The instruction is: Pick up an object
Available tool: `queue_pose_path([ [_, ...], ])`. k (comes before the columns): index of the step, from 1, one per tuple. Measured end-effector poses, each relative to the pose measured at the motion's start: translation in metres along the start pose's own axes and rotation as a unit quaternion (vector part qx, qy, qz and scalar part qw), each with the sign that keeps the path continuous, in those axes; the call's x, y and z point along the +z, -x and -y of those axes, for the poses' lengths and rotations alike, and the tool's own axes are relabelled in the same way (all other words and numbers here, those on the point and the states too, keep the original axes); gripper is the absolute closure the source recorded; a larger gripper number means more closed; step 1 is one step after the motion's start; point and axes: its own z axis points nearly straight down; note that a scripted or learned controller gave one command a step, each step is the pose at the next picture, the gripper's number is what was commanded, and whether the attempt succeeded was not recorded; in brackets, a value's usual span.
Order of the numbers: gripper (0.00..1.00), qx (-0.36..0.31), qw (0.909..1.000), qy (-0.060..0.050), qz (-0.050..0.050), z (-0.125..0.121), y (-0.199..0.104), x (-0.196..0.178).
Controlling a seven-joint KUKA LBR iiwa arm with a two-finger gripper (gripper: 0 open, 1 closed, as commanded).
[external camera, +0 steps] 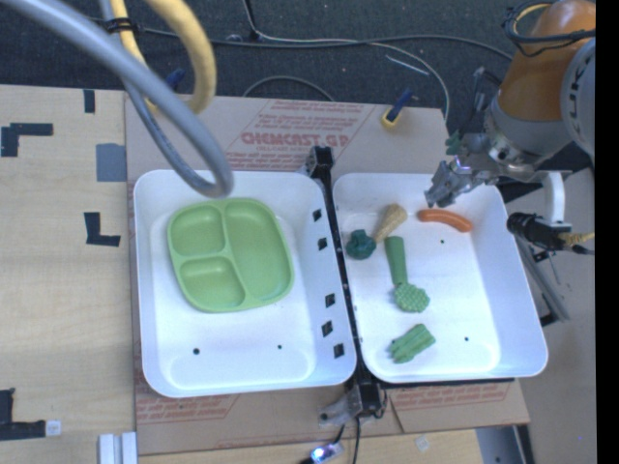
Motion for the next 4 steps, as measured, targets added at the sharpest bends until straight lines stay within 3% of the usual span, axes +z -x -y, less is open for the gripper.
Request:
queue_pose_path([
  [4,1.0,-0.001,1.0,0.0,0.0,0.07,-0.203,0.006],
])
